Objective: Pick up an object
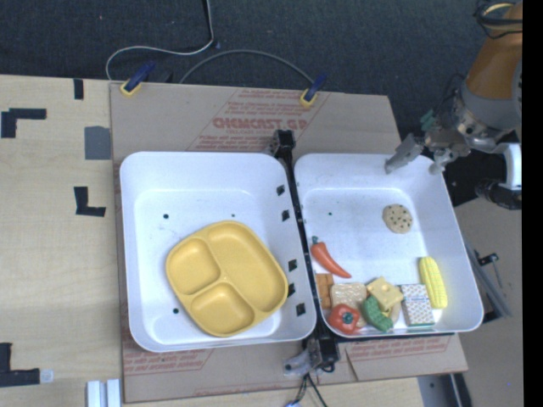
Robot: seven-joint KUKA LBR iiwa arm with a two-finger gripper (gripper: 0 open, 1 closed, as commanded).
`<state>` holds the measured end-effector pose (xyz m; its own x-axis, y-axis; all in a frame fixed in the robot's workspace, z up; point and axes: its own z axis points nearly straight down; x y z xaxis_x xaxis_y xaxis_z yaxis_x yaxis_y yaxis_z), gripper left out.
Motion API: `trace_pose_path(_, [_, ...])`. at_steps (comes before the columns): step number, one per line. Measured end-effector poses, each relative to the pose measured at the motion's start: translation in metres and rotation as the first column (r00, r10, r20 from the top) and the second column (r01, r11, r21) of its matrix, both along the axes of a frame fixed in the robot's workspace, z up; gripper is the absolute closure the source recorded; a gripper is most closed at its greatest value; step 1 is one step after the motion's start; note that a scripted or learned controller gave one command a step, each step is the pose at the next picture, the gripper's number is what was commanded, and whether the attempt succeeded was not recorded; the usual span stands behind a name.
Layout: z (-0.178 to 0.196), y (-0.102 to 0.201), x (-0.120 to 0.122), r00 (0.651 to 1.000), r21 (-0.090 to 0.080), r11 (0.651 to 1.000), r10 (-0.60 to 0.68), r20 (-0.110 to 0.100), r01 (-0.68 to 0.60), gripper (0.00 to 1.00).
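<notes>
The right bin (356, 172) holds several toy foods: a round cookie (397, 218), a yellow corn cob (433, 281), an orange-red chili pepper (328, 259), a red tomato (344, 317), a green vegetable (376, 313), a yellow cheese piece (383, 292), a cracker-like block (347, 294) and a speckled white block (416, 304). My gripper (417, 153) hangs above the bin's far right rim, open, with one finger (400, 156) reaching left and nothing between its fingers. It is above and behind the cookie, apart from it.
The left bin (144, 185) holds a yellow three-compartment plate (225, 275). Both bins rest on a cardboard sheet (246, 121) clipped at the back. A black cable (204, 24) loops behind. The arm's orange band (496, 62) stands at the far right.
</notes>
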<state>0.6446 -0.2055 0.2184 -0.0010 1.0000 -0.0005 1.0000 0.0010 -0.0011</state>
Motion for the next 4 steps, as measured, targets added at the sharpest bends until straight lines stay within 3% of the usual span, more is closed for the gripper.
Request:
trace_pose_path(1, [-0.129, -0.019, -0.043, 1.0, 0.003, 1.0, -0.003, -0.012, 0.003, 0.0])
trace_pose_path(2, [-0.112, -0.018, -0.038, 1.0, 0.0, 1.0, 0.0, 0.001, 0.0, 1.0])
trace_pose_path(3, [-0.112, -0.018, -0.039, 1.0, 0.0, 1.0, 0.0, 0.0, 0.0, 0.0])
trace_pose_path(4, [-0.134, -0.007, -0.027, 1.0, -0.002, 1.0, 0.0, 0.001, 0.0, 0.0])
